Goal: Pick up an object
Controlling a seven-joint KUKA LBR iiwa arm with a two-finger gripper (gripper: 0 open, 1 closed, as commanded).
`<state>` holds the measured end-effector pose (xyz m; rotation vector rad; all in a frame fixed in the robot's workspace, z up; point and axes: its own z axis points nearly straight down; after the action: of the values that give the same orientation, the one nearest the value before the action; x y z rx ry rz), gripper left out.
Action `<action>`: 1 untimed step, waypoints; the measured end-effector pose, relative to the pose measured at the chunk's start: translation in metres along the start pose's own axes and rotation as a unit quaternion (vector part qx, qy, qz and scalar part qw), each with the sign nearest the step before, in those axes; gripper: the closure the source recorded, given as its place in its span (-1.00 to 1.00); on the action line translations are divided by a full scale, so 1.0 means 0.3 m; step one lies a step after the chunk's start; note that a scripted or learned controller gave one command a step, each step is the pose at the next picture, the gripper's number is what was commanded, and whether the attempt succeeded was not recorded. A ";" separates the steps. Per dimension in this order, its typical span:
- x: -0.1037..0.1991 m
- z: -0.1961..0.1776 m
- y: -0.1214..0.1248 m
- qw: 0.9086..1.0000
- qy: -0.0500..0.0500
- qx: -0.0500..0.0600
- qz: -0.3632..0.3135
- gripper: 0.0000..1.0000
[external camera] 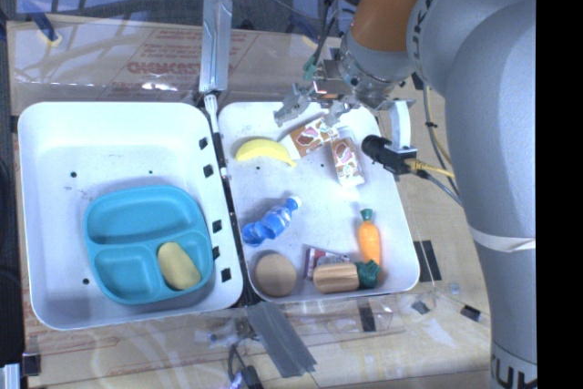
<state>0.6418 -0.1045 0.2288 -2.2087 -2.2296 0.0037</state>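
Right now your tool point(314, 109) hangs over the far end of the right bin point(401, 223), its fingers spread apart with nothing between them. Directly beneath and just toward you from the fingertips lie two snack packets point(332, 146), one brown and white, one paler with red print, overlapping at one end. Their long axes run roughly from the bin's far left toward its near right, so I judge they are the likeliest target: the tool would need to drop almost straight down and only slightly toward the near side.

To the left of the packets, close by, the banana point(264, 150) lies with its long axis across the bin. Further toward you sit the blue bottle point(271, 221), the carrot point(368, 240), a brown ball point(274, 274) and a wooden block point(334, 277) along the near wall.

You cannot see how high the fingertips stand above the packets; the wrist hides part of the far wall, and the packets' upper ends are partly covered by the fingers. The left bin point(46, 196) holds a blue tray point(137, 223) with a yellow lemon-like thing point(179, 264).
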 end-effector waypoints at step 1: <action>-0.116 0.459 -0.067 1.000 0.000 0.000 -0.028 -1.00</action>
<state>0.6214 -0.1392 0.0912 -2.1453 -2.2919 0.0042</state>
